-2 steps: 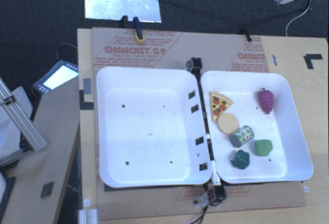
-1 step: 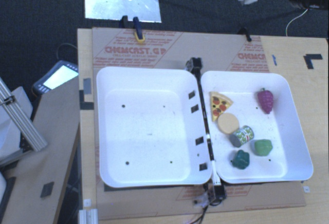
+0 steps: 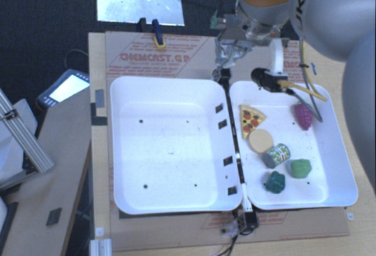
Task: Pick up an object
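The left bin (image 3: 164, 143) matters here mostly as a hazard. The gripper (image 3: 224, 70) hangs over the far end of the seam where the two bins meet, so a straight drop from this spot would likely land on the rims, not on anything worth grasping. From this angle I cannot tell whether the gripper is apart or together, and nothing is visibly held in it. It is well apart from every object, so no grasp is under way yet.

Everything to pick lies in the right bin (image 3: 332, 190). Nearest the seam is a flat toy pizza slice (image 3: 251, 118), yellow with red spots. It lies so low that a grasp would probably slide over it. Just below it is a round tan disc (image 3: 261, 141), also flat. It touches or nearly touches a small can (image 3: 277, 155) lying on its side, which could roll away under a push. These three crowd together, so closing on one risks nudging its neighbours or pinching two at once.

Near the front rim is a dark teal lump (image 3: 274, 181), and beside it a brighter green lump (image 3: 301, 168). Both look chunkier and easier to hold. A purple knobbly piece (image 3: 304, 116) lies farther right, apart from the rest, and seems the cleanest target.
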